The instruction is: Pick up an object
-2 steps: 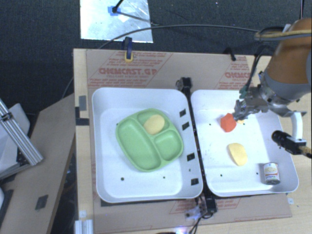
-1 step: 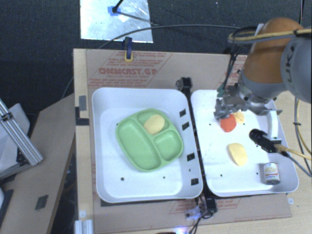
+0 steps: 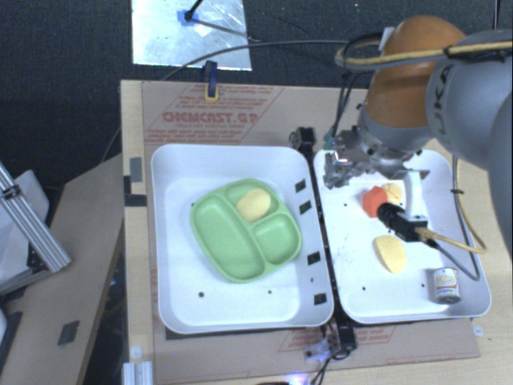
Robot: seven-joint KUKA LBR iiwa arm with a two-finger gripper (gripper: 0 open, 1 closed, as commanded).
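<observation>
My bins (image 3: 240, 311) look smooth matt white plastic; green tray (image 3: 232, 251) is satin plastic. At 12 o'clock, crinkled shiny foil sheet (image 3: 188, 22). Under the bins, printed matt cardboard (image 3: 208, 115). My arm (image 3: 473, 95) is smooth grey, with glossy orange band (image 3: 409, 70).

bench (image 3: 96, 215) | two white bins (image 3: 172, 239) side by side (edges touching) | brown printed sheet (image 3: 216, 115) under them

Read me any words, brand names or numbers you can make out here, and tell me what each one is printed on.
"CHEMCAST GP" in red capitals, on the brown protective sheet under the bins; the last letters are my best reading.
Smaller red lines above and below it: too blurred to read.
Red print on the sheet's front edge: too blurred.
Letters on the grey arm: cut off, unreadable.
Label on the small jar: too small to read.
</observation>
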